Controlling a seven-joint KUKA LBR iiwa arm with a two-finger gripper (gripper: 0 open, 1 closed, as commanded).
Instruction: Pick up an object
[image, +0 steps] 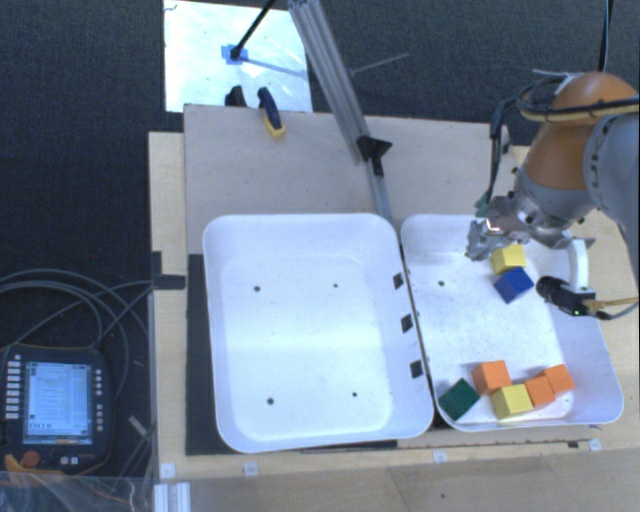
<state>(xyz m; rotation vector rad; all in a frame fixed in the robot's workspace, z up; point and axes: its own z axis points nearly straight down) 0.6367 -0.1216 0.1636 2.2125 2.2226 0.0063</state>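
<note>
The gripper (487, 238) hangs over the right bin's (470, 330) far edge; whether it grips anything cannot be told. A yellow cube (508, 257) lies just beside it, touching a blue cube (513, 285).

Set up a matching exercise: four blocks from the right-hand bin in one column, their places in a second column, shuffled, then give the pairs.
Things:
1. dark green cube
2. blue cube
3. yellow cube near the pincer
4. yellow cube in the front cluster

Places:
A. just below the pincer, at the bin's far end
B. leftmost of the front group
C. between two orange cubes
D. directly in front of the upper yellow cube

Pairs: 1-B, 2-D, 3-A, 4-C
</note>
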